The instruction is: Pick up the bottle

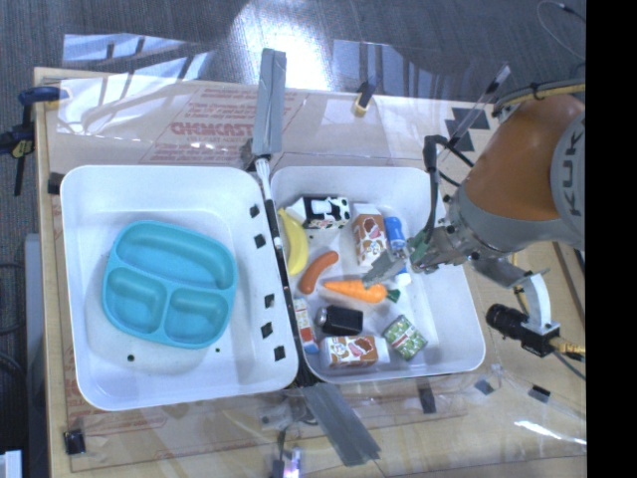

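The bottle (397,238), a small blue cylinder with a white end, lies in the right bin (453,352) toward its 2 o'clock corner, partly hidden beneath the gripper (393,269). Whether the gripper's metal parts stand apart or together cannot be told. A smooth orange carrot (354,290) lies just at the bottle's 7 o'clock, a brown carton (367,238) beside it at 9. Further off lie a sausage (318,270), a curved yellow banana (294,242) and a black block (341,320). The left bin (90,366) holds a glossy blue divided plate (169,284).
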You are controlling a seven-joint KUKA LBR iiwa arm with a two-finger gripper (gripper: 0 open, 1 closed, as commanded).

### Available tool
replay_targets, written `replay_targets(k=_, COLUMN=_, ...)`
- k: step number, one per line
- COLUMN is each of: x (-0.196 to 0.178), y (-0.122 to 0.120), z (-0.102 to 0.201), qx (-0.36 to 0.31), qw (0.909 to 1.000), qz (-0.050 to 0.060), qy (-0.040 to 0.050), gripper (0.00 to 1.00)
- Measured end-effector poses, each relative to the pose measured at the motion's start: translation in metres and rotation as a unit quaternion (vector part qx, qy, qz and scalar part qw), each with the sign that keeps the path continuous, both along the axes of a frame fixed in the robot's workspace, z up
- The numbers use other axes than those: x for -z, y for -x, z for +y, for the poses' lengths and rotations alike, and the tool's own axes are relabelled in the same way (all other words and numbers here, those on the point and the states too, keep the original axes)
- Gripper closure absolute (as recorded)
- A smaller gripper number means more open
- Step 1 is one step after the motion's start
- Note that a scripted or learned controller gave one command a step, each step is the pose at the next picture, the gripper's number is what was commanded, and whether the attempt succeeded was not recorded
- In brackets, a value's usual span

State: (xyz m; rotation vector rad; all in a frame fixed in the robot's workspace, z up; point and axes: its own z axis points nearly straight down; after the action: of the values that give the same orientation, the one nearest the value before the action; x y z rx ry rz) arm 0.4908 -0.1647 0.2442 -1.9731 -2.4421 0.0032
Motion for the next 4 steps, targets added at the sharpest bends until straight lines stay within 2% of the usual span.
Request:
replay_targets(k=1, x=0.008, y=-0.050, z=-0.033, qx=-0.019, qw=0.9998, qz=-0.001, qy=0.0000, gripper=0.00)
replay_targets(k=2, x=0.015, y=-0.068, z=-0.044, qx=0.007, qw=1.0000, qz=-0.001, qy=0.0004, gripper=0.00)
replay_targets(k=3, x=0.019, y=-0.095, z=-0.046, qx=0.031, qw=0.9995, qz=-0.001, qy=0.0002, gripper=0.00)
replay_targets(k=4, x=0.034, y=-0.097, z=-0.045, qx=0.043, qw=0.9991, qz=0.000, qy=-0.0001, gripper=0.00)
